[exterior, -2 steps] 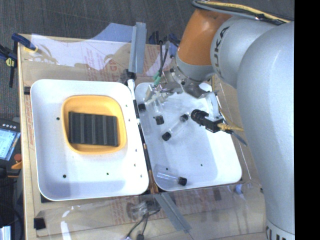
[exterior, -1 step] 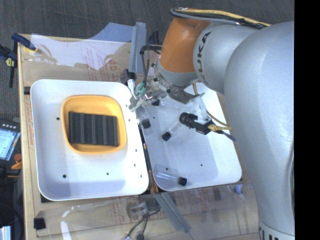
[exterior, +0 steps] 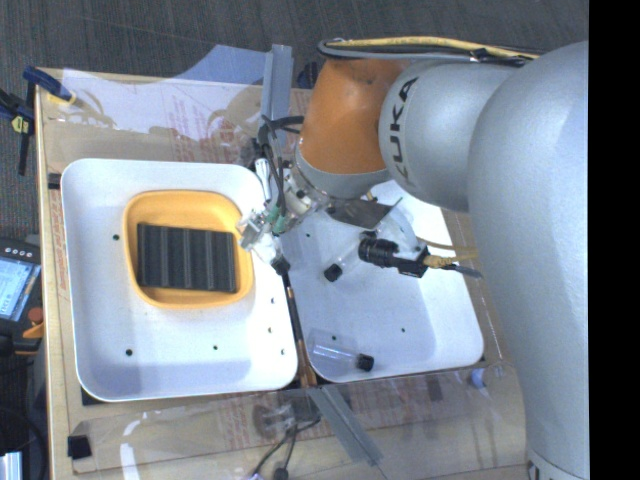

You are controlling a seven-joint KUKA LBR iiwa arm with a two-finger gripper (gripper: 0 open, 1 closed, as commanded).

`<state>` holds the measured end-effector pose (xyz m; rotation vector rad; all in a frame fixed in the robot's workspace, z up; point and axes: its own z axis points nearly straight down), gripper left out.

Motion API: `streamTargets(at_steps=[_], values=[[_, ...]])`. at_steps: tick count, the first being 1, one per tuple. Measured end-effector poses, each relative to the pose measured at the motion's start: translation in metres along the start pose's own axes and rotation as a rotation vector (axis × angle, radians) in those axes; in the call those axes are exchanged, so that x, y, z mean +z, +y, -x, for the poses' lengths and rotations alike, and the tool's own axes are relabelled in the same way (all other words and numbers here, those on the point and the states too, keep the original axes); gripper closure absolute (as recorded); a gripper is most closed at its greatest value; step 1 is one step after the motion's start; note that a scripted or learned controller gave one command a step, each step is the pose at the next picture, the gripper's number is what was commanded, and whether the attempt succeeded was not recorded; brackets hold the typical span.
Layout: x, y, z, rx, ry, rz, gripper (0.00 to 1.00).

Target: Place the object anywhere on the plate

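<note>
A yellow plate (exterior: 185, 211) lies in the left bin (exterior: 100, 348). A dark ribbed rectangular object (exterior: 187, 259) rests flat on its middle. My gripper (exterior: 264, 232) hangs low at the plate's right rim, close to the wall between the two bins. Small pale and greenish parts show at its tip, and I cannot make out whether they are a held thing. The grey arm with its orange band (exterior: 345, 118) reaches in from the right and hides the upper part of the right bin (exterior: 440, 338).
In the right bin lie a black cylindrical tool with a cable (exterior: 397, 256), a small dark piece (exterior: 333, 271) and a clear tube with a black cap (exterior: 340, 354). A grey bar (exterior: 277, 78) stands behind the bins. Loose cables lie at the bench front.
</note>
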<state>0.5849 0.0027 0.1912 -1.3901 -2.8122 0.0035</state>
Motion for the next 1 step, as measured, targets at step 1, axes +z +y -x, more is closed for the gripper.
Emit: streamTargets(at_steps=[1], values=[[-0.0001, -0.0002, 0.0003, 0.000, -0.001, 0.000, 0.00]])
